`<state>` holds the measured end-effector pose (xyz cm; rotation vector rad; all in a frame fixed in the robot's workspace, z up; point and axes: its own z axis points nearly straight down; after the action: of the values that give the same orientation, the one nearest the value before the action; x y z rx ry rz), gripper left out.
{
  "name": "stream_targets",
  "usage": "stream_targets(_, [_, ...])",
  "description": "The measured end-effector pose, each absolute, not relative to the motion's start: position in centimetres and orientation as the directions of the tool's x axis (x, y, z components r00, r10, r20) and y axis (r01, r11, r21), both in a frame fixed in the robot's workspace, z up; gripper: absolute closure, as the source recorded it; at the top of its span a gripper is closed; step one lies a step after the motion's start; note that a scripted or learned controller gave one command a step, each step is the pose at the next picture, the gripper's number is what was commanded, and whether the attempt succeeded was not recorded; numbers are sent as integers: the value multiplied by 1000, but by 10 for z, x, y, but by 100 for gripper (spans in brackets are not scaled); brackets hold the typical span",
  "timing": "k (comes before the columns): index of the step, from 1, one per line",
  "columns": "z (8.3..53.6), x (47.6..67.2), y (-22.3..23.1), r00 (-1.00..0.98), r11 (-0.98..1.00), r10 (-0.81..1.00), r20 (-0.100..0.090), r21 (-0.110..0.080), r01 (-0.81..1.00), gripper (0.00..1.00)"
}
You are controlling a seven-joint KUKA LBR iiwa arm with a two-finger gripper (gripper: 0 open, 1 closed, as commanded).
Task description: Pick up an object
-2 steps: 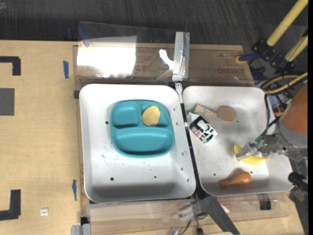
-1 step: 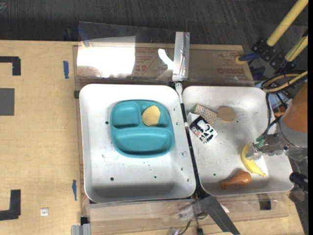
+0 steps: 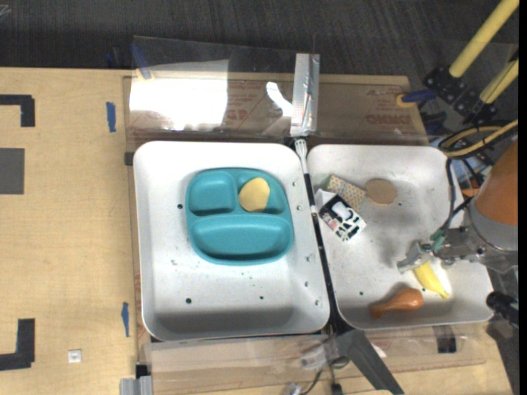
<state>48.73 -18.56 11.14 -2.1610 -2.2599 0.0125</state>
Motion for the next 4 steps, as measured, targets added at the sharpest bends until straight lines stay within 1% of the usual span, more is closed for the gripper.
stream_targets(1, [117,486,-186,-41,42,999,7,-23,999,100])
stream_targets(2, [182,479,-194,-8,8,1000,1,-4,1000,100])
stream_targets(3, [180,478,-194,-8,8,1000,2,-8,1000,0])
stream_targets(4, [94,483,-136,-274,274,962,3,-5,962,0])
